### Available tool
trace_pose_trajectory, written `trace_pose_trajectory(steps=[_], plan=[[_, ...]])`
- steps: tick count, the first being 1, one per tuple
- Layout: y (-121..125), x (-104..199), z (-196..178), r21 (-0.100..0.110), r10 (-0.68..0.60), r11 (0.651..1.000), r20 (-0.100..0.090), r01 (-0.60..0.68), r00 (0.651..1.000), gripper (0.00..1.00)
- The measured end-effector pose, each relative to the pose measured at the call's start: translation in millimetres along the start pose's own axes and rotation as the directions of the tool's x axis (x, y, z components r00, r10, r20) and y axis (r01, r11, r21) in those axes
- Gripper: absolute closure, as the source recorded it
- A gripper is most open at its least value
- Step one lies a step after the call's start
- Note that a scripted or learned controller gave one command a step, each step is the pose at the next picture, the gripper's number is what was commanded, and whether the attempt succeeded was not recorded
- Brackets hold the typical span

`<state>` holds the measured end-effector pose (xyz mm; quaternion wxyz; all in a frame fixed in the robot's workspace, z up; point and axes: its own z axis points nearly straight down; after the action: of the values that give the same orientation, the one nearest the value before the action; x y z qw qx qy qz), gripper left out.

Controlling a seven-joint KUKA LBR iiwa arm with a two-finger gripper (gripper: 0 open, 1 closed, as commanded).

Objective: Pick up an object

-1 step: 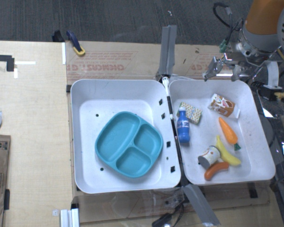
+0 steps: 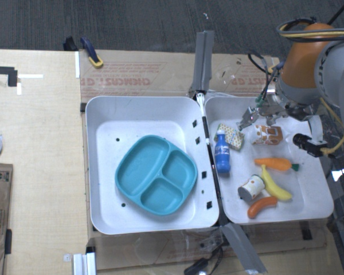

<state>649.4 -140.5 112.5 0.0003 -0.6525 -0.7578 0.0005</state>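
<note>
End effector (image 2: 253,117) above right bin (image 2: 315,211), near carton (image 2: 268,134).

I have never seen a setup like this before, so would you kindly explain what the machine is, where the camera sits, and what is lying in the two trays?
One fixed camera looks down at a slant. The grey and orange shape at the right is a robot arm; its gripper hangs over the right bin, holding nothing visible. That bin contains a blue bottle, a patterned packet, a brown and white carton, a carrot, a banana, a small can and a sausage. The left bin holds a blue divided plate.
</note>
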Motion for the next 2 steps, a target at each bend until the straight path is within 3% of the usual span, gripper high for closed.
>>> trace_pose_trajectory(steps=[1, 2], plan=[[-65.4, 45.8, 22.9, 0.002, -0.024, 1.0, 0.002, 0.024, 1.0, 0.0], [-65.9, 45.4, 17.0, 0.007, -0.02, 1.0, 0.0, 0.02, 1.0, 1.0]])
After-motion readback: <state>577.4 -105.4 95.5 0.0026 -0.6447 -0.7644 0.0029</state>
